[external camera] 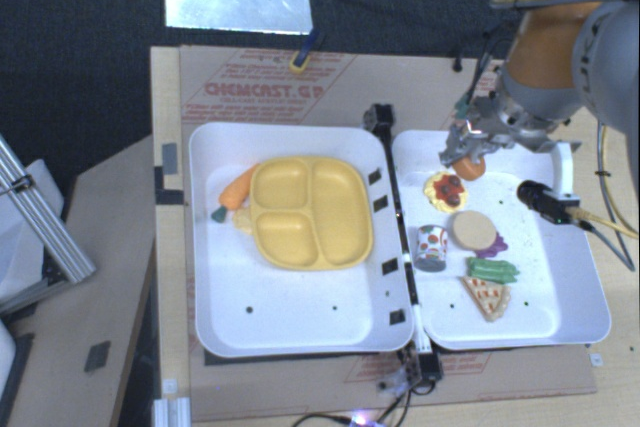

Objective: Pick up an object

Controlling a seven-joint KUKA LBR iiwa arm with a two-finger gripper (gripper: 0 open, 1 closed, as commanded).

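1. The grey arm with its orange band [565,20] reached in from the right, and its two-finger gripper [466,153] hung over the far part of the right shallow white bin [575,315].
2. A small round orange-red toy [470,166] sat right at the fingertips; whether the fingers were closed on it could not be told.
3. That toy looked roundish, so no long axis could be made out.
4. Near it in the right bin lay a yellow disc with a red blob [446,191], a tan round bun piece [474,231], a small patterned cup [431,248], a green pod-shaped toy [492,269] lying left-right, and a pizza wedge [486,297].
5. The left white bin [225,315] held a yellow three-compartment plastic tray [305,211] with an orange carrot toy [237,187] at its left edge, slanting up to the right.
6. The cardboard sheet [260,90] under the bins bore red lettering, seemingly "CHEMCAST".
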